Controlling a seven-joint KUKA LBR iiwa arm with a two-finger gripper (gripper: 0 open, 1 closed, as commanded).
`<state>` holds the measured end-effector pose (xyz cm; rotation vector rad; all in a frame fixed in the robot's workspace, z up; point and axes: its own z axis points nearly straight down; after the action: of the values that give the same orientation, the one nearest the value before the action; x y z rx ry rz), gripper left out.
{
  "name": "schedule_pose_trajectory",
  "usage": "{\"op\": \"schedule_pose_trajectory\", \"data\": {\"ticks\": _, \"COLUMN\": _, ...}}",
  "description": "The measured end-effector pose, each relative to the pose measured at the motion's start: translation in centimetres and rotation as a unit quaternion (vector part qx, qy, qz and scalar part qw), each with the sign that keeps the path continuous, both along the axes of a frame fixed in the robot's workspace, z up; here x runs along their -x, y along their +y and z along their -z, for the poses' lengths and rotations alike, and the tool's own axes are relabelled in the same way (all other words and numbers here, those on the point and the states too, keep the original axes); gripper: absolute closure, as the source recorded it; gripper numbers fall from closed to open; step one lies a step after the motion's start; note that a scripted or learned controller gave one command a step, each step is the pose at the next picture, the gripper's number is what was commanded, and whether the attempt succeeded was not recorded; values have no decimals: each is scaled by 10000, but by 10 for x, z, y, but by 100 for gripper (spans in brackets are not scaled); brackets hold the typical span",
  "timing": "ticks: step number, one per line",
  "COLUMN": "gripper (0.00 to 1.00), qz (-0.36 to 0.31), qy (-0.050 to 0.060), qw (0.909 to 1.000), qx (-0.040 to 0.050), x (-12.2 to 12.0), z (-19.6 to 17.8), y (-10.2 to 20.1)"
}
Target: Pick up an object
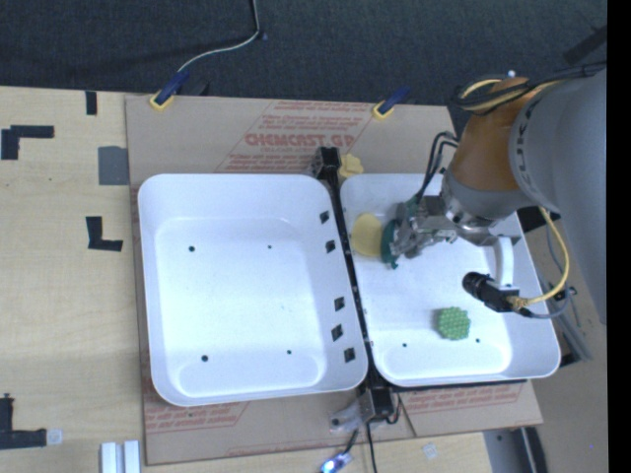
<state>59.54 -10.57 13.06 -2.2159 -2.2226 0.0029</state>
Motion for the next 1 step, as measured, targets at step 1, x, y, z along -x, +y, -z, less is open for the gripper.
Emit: {"op": "schedule_pose_trajectory", "data": {"ticks": 1, "gripper": 100, "qz": 17, "qy": 12, "qw": 10000, "qx": 3, "x": 34, "z": 21, "y": -3}}
